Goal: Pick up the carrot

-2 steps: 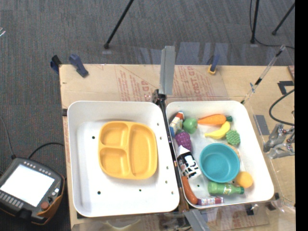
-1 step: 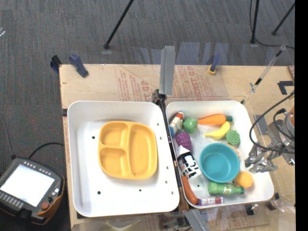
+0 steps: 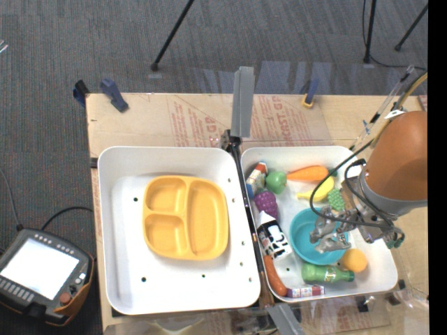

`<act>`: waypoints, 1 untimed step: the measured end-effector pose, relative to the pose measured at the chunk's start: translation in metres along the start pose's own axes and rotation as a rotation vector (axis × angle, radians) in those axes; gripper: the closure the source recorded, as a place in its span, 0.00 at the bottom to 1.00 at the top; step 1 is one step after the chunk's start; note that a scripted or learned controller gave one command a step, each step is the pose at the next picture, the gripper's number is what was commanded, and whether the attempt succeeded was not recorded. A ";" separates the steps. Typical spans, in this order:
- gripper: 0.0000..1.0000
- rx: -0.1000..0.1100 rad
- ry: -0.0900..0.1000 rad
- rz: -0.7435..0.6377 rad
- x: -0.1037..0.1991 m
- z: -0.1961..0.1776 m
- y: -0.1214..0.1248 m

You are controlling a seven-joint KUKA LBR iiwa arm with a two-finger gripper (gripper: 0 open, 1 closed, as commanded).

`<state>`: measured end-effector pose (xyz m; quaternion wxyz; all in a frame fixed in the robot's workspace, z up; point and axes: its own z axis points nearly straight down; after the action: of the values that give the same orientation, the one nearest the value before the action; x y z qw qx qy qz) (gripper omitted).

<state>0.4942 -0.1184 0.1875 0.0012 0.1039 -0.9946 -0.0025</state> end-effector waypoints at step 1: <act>1.00 0.006 -0.005 -0.162 0.011 -0.055 -0.079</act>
<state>0.5004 -0.1983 0.2421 -0.0017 0.1839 -0.9829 0.0000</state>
